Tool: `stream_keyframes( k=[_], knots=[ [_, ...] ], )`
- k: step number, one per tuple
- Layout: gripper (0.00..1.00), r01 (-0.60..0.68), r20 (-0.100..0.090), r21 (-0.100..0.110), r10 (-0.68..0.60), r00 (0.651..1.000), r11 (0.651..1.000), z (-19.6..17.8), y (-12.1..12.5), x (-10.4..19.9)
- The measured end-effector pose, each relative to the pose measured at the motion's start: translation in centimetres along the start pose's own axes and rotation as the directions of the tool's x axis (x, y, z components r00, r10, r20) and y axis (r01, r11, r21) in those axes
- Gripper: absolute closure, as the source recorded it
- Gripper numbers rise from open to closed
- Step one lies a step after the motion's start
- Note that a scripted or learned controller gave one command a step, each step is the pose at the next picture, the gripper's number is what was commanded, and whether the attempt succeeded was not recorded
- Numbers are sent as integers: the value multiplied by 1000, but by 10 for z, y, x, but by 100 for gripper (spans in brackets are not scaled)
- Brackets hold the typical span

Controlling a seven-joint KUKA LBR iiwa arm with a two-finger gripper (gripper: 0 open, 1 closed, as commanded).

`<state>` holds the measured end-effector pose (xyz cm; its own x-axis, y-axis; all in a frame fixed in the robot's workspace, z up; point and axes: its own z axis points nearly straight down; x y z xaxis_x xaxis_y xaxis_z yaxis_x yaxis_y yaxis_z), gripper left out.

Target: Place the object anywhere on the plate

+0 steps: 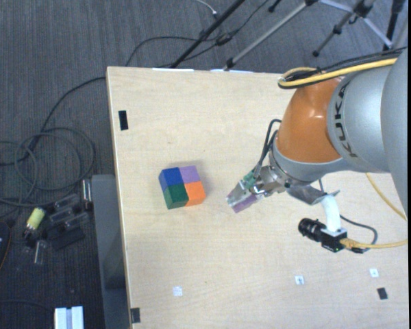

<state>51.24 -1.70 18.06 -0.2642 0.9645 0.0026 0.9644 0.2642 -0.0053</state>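
Observation:
A cube (181, 186) made of blue, purple, green and orange blocks rests on the pale wooden bench top (192, 115), left of centre. My gripper (238, 199) hangs low over the board just to the right of the cube, a short gap away and not touching it. A small pale purple piece (242, 205) shows at the gripper's tip. I cannot tell whether it is a held thing or part of the gripper. The grey and orange arm (315, 132) reaches in from the right above it.
A small black tag (123, 120) lies near the bench's left edge, and small markers (299, 279) dot the front. Cables and gear (48, 218) lie on the dark floor to the left. Tripod legs (315, 5) stand beyond the far edge.

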Motion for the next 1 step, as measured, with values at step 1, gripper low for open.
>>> stream_keyframes(
  k=[1],
  knots=[
    [0, 0, 0, -1, 0, 1000, 1000, 0, 0, 0]
  ],
)
